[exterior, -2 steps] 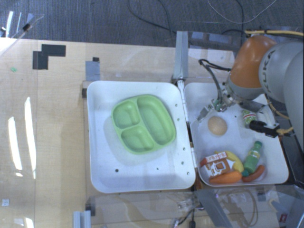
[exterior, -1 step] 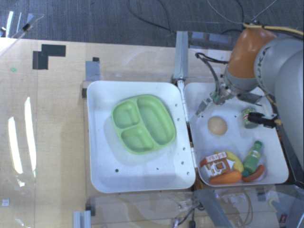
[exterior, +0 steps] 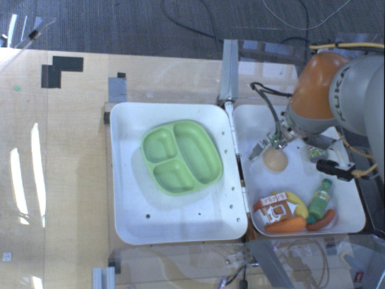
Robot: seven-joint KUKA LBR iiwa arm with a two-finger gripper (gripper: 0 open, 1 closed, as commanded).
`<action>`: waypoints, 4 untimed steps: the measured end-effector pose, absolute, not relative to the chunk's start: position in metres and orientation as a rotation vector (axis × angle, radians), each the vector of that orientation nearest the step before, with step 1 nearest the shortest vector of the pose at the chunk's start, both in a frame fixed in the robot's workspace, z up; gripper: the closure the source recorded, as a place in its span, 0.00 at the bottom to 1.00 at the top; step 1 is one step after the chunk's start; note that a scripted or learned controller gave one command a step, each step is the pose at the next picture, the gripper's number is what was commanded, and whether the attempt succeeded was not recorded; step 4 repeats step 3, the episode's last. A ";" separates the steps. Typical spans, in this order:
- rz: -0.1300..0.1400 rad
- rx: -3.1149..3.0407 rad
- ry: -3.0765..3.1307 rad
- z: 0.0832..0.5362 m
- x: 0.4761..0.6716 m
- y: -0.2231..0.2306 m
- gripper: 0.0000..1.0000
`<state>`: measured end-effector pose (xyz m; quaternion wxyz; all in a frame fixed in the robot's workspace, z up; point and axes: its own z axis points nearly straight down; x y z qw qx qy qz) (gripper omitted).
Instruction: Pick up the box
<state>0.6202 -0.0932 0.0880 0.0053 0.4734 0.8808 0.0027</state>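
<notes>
Nearest, below the gripper [exterior: 272, 144], the box [exterior: 275, 210] lies at the right bin's [exterior: 246, 131] front edge, touching a carrot [exterior: 285, 225], banana [exterior: 298, 204] and green bottle [exterior: 320, 197]. A tan ball [exterior: 275, 160] sits just under the fingertips. Whether the jaws are spread cannot be told; a green tray [exterior: 181, 157] lies well left of them.

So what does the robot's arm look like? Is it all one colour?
No, two colours. The arm is mostly smooth, rounded grey, with a shiny orange band like a ball above the wrist. Dark letters are printed on the grey part. Thin black cables loop around the wrist. At the tip sits a small gripper of dark and silvery metal with a speck of green.
</notes>
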 end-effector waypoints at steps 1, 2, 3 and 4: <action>-0.012 1.451 2.807 0.086 0.667 -0.095 0.00; 0.008 1.312 2.843 0.088 0.629 -0.104 0.00; -0.009 1.375 2.834 0.086 0.662 -0.094 0.00; -0.009 1.375 2.834 0.086 0.662 -0.094 0.00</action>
